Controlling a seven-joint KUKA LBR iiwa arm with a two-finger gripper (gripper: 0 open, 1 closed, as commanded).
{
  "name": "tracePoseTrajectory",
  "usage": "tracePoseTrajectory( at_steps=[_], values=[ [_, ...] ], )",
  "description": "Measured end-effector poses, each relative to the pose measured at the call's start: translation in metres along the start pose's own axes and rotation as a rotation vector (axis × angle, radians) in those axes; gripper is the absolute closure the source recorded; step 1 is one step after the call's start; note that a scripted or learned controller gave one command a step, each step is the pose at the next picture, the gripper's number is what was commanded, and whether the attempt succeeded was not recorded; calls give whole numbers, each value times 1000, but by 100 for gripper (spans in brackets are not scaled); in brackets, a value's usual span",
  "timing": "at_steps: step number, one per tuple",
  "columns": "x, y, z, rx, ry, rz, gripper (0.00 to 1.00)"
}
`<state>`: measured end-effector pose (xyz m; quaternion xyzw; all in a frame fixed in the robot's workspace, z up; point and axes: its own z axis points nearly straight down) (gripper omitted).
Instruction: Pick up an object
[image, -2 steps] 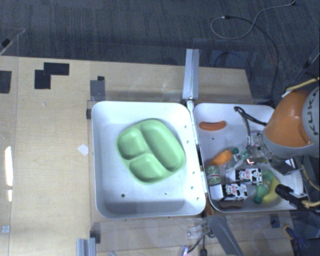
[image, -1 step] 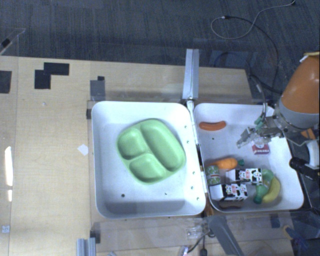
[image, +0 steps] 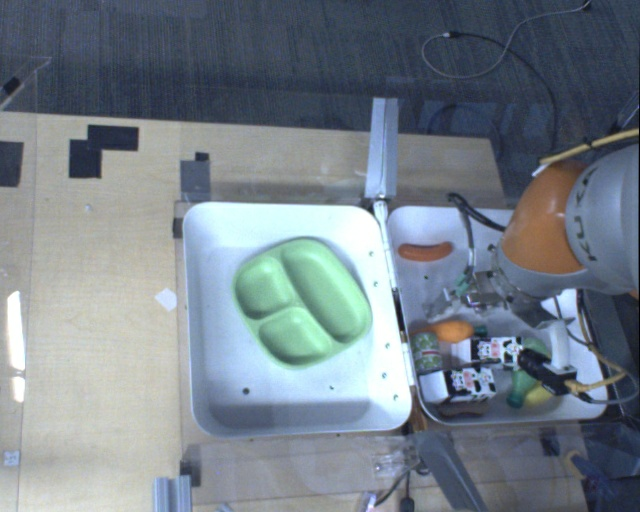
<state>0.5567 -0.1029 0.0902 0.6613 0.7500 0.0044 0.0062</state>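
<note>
The right bin (image: 436, 405) holds the pickable things, crowded toward its near half. One red-orange sausage-shaped piece (image: 426, 252) lies alone at the far left of that bin. One orange, rounded piece (image: 453, 331) sits near the middle, and just near of it a small dark jar with a green label (image: 429, 356) stands against the bin's left wall. Two small white cartons with dark and red print (image: 482, 365) lie side by side near the bin's near edge; the print is too small to read. One green bottle-like item (image: 521, 386) and a yellow piece (image: 541, 395) lie at the near right, with a dark flat thing (image: 466, 406) along the near rim.

The jaws (image: 470, 290) hang over the middle of the right bin, just far of the orange piece; whether they are apart or together I cannot tell, and nothing is seen between them. The grey arm with its orange band (image: 540, 230) comes in from the right.

The left bin (image: 215, 330) carries one green tray with three compartments (image: 302, 299), set at a slant.

Both bins rest on a pale wooden surface (image: 90, 330) with four black patches at the far left. Beyond it is dark blue-grey carpet (image: 250, 50) with one thin cable (image: 500, 55) looped on it.
</note>
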Motion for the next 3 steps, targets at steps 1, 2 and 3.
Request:
tracePoseTrajectory(
  at_steps=[1,2,3],
  values=[
    [7,-37,-1,-5,-1,-166,0],
    [10,-34,-13,-10,1,-168,100],
    [42,43,-118,8,2,-9,100]
  ],
)
